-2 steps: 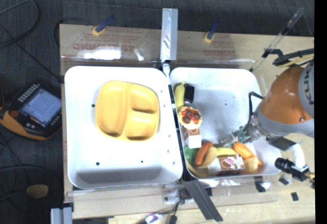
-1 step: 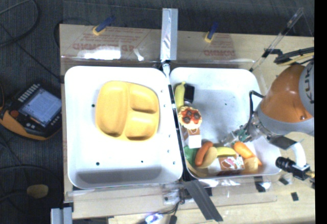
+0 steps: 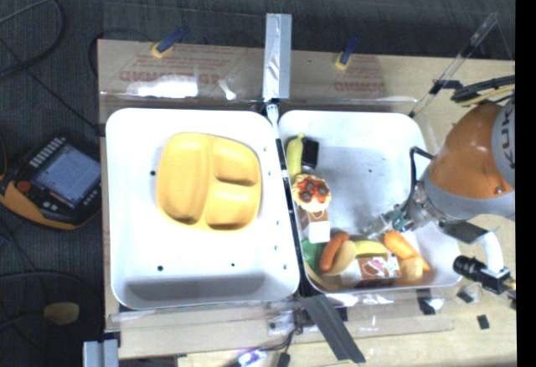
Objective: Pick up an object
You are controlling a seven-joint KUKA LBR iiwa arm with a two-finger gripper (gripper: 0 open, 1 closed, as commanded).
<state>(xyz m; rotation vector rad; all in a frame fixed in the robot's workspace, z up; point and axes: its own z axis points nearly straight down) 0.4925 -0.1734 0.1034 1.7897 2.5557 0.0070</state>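
- The arm (image 3: 469, 168) comes in over the right edge of the right bin (image 3: 360, 126), its orange wrist above the bin's right wall.
- The gripper (image 3: 400, 219) is low inside that bin, near the front right corner, just above and left of an orange carrot-like piece (image 3: 400, 245). Whether it touches the piece I cannot tell.
- The gripper's working end is small and partly hidden under the wrist, so its state cannot be read, and nothing can be seen held by it.
- The things to pick from all lie in the right bin: a banana (image 3: 294, 154) and a dark block (image 3: 309, 152) by the back left wall, a printed packet (image 3: 313, 192) and a white block (image 3: 318, 230) down the left wall, a red-orange piece (image 3: 334, 251) and a brown box (image 3: 376, 269) along the front wall.
- The left bin (image 3: 134, 273) holds a yellow tray (image 3: 209, 181), well apart from the gripper.
- My judgement: the task is not done. The reach into the bin looks made; gripping and lifting a thing clear are left.
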